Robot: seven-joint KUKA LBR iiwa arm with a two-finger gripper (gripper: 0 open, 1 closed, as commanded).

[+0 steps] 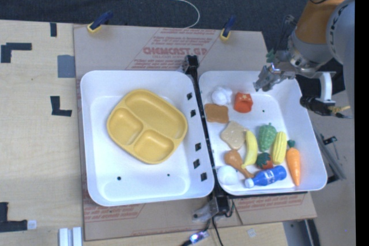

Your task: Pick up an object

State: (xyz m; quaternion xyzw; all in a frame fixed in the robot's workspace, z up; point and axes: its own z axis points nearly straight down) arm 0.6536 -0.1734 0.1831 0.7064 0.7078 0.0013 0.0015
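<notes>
Several small toy foods crowd the right bin, and the red tomato just below-left of the gripper looks light, hard and slippery, best pinched across its middle, though the jaws' state I cannot tell.

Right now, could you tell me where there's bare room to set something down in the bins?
Left bin: bare floor below the yellow tray. Right bin: bare strip beside the tomato, under the gripper. Its lower half is crowded with food.
</notes>
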